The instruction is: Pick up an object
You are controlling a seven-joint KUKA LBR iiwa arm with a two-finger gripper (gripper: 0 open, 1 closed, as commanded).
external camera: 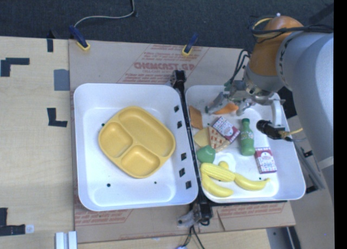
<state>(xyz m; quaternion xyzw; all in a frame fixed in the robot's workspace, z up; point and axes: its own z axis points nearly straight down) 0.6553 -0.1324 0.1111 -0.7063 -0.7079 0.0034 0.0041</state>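
Right bin [290, 188] | arm [309, 69] angled down-left | gripper [230, 101] over orange item [230, 108]

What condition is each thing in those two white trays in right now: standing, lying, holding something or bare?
Yellow plastic divided plate: lies flat in the left bin, compartments bare.
Green plastic bottle: lies on its side in the right bin.
Yellow toy banana: lies flat near the front.
Small red carton: lies flat.
Gripper: low over the right bin's back.
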